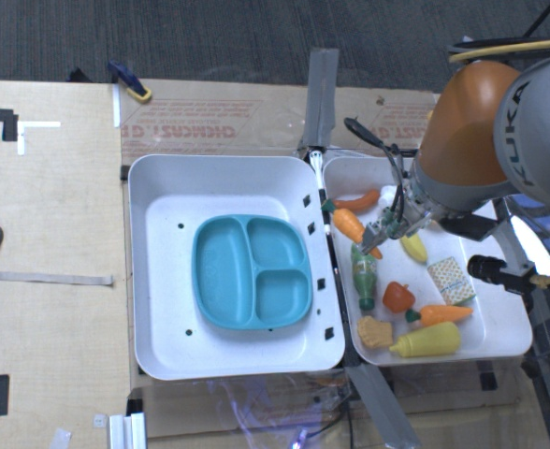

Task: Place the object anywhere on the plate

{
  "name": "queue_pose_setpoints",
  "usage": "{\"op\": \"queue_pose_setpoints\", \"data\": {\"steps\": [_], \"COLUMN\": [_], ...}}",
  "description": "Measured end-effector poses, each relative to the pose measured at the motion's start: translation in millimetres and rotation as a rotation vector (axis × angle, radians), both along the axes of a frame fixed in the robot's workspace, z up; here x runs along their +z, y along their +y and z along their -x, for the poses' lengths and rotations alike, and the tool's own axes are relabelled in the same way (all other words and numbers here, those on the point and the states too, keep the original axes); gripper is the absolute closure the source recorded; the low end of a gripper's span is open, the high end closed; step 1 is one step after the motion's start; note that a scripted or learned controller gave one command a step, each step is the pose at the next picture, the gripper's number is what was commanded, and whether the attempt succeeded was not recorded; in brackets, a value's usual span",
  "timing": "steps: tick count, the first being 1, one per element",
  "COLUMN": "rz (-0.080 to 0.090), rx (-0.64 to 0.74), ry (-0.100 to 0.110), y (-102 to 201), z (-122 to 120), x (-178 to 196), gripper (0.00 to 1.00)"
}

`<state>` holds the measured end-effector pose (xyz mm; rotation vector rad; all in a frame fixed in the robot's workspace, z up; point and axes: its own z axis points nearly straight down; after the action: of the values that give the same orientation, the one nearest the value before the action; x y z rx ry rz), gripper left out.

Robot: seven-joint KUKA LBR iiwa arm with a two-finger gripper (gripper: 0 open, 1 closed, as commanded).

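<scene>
The hand is reaching down into the right bin, working at the pick; whether it is gripping I cannot tell. A carrot is lying just left of it, probably the target. The plate is sitting further left, needing a lift and carry across.

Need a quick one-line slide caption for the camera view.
Gripper low over toy food in right bin; teal plate waits in left bin.
</scene>
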<state>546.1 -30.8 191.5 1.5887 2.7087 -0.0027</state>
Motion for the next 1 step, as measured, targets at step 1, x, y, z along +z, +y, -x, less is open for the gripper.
{"op": "queue_pose_setpoints", "data": {"steps": [1], "rz": [0.000], "rx": [0.000], "ry": [-0.001], "y": [-0.1], "z": [-0.1], "x": [0.1], "gripper": [0.00]}}
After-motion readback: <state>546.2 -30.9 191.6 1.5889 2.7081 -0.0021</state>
